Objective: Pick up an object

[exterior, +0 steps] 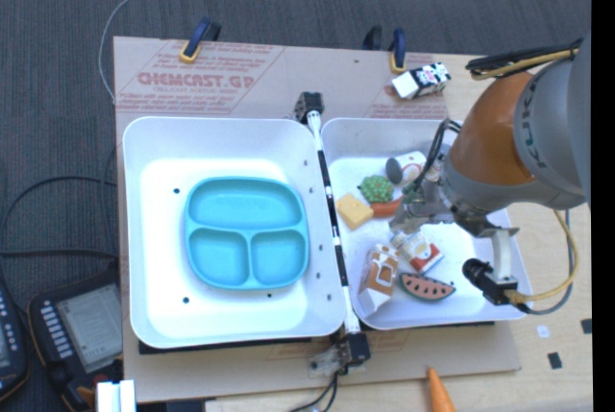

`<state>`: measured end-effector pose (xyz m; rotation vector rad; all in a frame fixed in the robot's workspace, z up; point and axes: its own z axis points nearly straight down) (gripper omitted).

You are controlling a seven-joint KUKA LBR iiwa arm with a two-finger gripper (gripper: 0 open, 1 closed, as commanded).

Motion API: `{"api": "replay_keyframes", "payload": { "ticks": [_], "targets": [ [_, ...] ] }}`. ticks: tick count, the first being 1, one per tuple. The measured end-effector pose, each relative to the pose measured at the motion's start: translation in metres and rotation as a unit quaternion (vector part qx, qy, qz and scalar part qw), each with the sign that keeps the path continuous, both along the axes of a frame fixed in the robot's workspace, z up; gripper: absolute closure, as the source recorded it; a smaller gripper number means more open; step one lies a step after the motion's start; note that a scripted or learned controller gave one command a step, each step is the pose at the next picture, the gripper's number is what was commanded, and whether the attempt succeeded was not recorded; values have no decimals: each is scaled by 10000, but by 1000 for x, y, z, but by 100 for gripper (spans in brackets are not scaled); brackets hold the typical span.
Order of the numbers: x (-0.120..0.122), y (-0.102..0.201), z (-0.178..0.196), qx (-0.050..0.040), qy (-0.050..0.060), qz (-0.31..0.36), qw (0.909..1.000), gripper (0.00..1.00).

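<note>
The right bin [338,143] holds several toy foods: a yellow cheese wedge [354,210], a green broccoli [375,188] beside an orange carrot [385,207], a grey-white can [405,166], a brown-and-white carton [381,274], a watermelon slice [426,287] and a red-and-white piece [424,254]. My gripper [411,218] hangs low over the middle of this bin, just right of the carrot and above the red-and-white piece. The grey arm with its orange band [490,136] covers the bin's right side.
The left bin [154,143] carries a blue three-compartment tray [248,232]. A small black-and-white toy [421,81] lies on the board behind the right bin. Clamps hold the board's far edge, and cables run along the right and left sides.
</note>
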<state>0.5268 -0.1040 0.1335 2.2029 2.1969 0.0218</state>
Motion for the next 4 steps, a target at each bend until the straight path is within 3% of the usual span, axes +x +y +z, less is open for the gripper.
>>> {"api": "replay_keyframes", "payload": {
  "ticks": [1,2,3,4],
  "targets": [
    [0,0,0,1,2,0,10000,0],
    [-2,-6,-42,4,64,3,10000,0],
    [0,-7,-29,-11,21,-1,10000,100],
    [0,-7,-29,-11,23,1,10000,0]
  ]
}}
